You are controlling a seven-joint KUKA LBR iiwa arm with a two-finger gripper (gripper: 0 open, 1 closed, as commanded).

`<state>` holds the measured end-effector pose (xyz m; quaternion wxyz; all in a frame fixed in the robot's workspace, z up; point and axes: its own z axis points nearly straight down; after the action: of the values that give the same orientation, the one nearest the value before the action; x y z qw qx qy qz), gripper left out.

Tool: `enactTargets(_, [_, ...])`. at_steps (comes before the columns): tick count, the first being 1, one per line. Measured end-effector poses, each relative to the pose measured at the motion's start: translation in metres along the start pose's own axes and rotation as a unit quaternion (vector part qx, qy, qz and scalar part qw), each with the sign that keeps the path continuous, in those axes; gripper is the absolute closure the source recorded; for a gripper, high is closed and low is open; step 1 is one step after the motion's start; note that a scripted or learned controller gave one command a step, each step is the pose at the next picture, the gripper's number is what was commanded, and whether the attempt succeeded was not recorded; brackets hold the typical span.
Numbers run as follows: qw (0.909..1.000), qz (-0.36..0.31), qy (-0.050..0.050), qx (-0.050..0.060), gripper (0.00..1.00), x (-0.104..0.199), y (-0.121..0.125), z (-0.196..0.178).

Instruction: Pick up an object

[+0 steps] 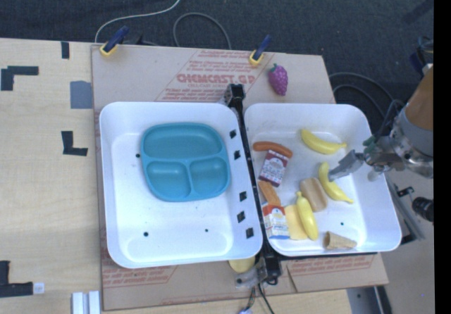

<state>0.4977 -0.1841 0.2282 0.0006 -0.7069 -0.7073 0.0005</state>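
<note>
— Where do we find the gripper (350, 163) right now?

— We see it over the right-hand white bin (356, 117), near that bin's right wall, reaching in from the right. One grey finger (343, 165) pokes out toward the left; we cannot tell whether the fingers are spread or pressed together, and we see nothing between them.

— What sits nearest to it?

— Just below and left of the fingertip we find a yellow banana (332, 184) lying at a slant. Up and to the left of the gripper lies a second banana (321, 141). Further left we see a red sausage (272, 147), and under it a small red packet (274, 167).

— And lower down?

— Below and left of the gripper we make out a tan bread roll (313, 193), a third yellow banana (306, 215), a carrot (269, 193) and a wedge-shaped brown piece (340, 239) by the near wall.

— Anything further off?

— Well to the left, in the other white bin (116, 165), we see a blue divided plate (186, 160). Beyond the bins, up and left of the gripper, a purple bunch of grapes (279, 79) rests on the cardboard (176, 73).
</note>
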Motion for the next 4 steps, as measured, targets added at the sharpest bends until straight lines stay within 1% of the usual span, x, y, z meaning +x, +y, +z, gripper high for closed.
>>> enactTargets(1, [1.0,0.0,0.001,0.004,0.0,-0.017,0.035,0.13])
enactTargets(2, [1.0,0.0,0.0,-0.001,1.0,-0.017,0.037,0.111])
enactTargets(3, [1.0,0.0,0.0,0.001,0.0,-0.018,0.035,0.113])
enactTargets(4, [1.0,0.001,-0.001,-0.001,0.0,-0.01,0.038,0.141])
